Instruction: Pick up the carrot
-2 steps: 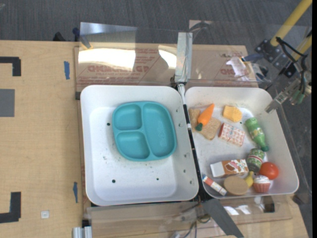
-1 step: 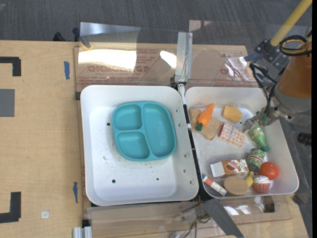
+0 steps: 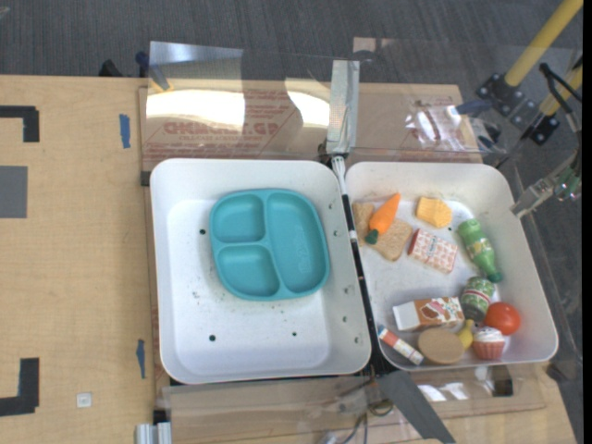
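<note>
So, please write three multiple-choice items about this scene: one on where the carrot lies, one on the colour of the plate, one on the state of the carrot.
1. Where does the carrot lie?
A. in the right bin, near its upper left corner
B. on the plate
C. on the bench outside the bins

2. What colour is the divided plate in the left bin?
A. red
B. teal
C. yellow

3. What is the carrot's state?
A. lifted above the bin
B. cut in two
C. resting among the other toy foods

Answers: 1 A, it lies beside the bread slice by the dividing wall. 2 B, all three compartments are teal. 3 C, it rests whole in the bin.
</note>
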